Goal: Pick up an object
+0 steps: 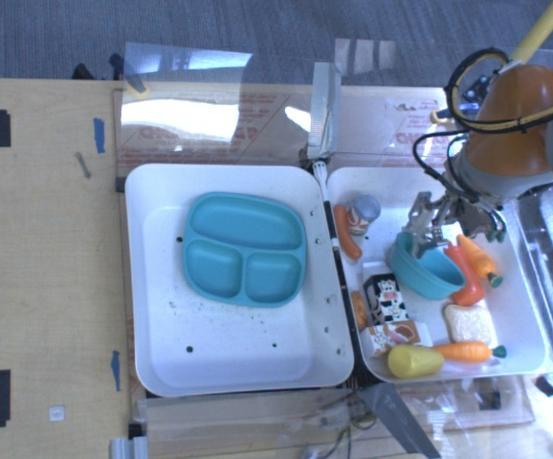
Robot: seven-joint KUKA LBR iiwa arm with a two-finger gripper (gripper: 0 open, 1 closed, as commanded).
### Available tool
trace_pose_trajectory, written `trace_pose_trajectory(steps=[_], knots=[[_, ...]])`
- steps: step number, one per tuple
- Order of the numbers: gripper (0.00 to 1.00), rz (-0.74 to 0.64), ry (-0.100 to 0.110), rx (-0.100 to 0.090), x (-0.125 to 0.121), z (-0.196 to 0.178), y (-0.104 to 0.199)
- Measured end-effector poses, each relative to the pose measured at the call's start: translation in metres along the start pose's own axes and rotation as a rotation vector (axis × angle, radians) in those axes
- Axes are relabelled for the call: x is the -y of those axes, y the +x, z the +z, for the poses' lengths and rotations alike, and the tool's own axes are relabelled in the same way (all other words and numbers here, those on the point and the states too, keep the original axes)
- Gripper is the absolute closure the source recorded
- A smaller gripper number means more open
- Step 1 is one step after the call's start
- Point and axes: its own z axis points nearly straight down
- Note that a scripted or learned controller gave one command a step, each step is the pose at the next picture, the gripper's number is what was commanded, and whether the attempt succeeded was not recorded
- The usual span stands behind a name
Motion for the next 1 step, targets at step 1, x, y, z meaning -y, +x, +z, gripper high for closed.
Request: trace_pose_trajectory(steps=[1], knots=[[0.0,-0.001,-0.001,-0.006,-0.0003,0.0051,0.0022]])
